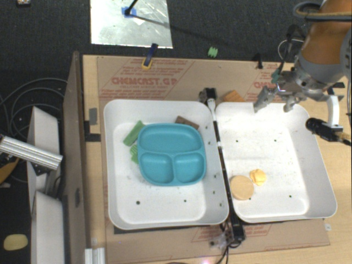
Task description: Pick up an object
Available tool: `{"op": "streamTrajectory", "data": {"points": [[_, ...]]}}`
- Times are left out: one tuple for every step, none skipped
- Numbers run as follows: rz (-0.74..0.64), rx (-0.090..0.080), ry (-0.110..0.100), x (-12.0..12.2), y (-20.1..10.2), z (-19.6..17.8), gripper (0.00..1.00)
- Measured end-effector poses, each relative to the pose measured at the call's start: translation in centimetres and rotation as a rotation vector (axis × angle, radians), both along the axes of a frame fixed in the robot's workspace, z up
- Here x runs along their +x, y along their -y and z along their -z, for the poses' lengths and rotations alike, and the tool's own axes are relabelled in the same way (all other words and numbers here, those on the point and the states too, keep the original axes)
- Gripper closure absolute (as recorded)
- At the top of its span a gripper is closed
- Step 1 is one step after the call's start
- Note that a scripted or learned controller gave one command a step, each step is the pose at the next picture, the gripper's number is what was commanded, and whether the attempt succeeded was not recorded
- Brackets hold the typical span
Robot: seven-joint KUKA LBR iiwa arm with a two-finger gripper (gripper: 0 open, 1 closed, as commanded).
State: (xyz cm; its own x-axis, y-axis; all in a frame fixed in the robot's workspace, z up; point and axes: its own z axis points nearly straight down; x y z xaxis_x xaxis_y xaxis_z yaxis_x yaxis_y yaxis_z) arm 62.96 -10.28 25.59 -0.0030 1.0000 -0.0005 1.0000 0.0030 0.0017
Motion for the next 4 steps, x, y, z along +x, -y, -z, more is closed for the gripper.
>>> {"op": "streamTrajectory", "data": {"points": [[0.003,0.002,-0.005,-8.6,-1.9,0.5,0.0],[0.007,0.0,-0.007,-14.0,0.9,4.2,0.0],[0.002,0.0,0.002,-10.8,0.1,17.7,0.0],[0.004,0.001,-0.002,-14.4,0.6,17.1,0.0]]}}
